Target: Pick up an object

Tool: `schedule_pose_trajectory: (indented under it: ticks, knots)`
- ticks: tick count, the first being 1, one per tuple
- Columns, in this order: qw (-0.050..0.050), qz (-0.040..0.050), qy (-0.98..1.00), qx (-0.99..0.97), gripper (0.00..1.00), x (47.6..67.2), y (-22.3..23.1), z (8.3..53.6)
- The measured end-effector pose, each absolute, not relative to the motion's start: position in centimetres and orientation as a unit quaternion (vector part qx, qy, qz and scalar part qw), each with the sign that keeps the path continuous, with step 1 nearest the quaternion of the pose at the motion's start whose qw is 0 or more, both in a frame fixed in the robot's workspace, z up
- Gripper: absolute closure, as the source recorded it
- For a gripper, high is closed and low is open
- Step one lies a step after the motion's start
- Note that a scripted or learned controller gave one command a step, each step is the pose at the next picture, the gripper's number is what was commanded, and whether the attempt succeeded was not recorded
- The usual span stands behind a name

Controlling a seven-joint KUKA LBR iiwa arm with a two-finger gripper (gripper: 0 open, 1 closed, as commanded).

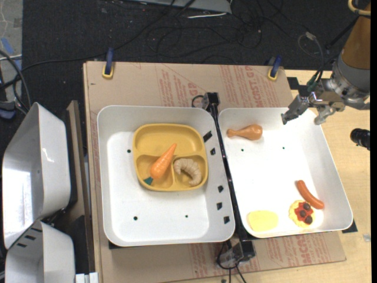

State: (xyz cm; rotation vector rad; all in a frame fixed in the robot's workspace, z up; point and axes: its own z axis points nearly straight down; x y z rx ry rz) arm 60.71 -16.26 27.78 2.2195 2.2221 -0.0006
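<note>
My gripper [307, 115] hangs over the far right corner of the right bin [277, 170], its two fingers spread open with nothing between them. A drumstick [245, 132] lies in that bin to the gripper's left. Near the bin's front right lie a red sausage [309, 194], a small pizza slice [305, 213] and a yellow flat piece [262, 220]. In the left bin [118, 175] sits a yellow divided plate [141, 137] holding an orange carrot [163, 161] and a pale shrimp [189, 170].
The bins rest on a cardboard sheet [177, 78] held by two yellow clamps [108, 69] at the back. Cables [177, 31] run across the dark floor behind. White containers [29, 181] stand at the left edge.
</note>
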Motion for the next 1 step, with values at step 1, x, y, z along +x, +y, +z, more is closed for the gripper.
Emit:
schedule_pose_trajectory:
  ticks: [1]
  knots:
    - [-0.001, -0.0014, 0.707, 0.707, 0.0, 61.54, -16.2, 22.99]
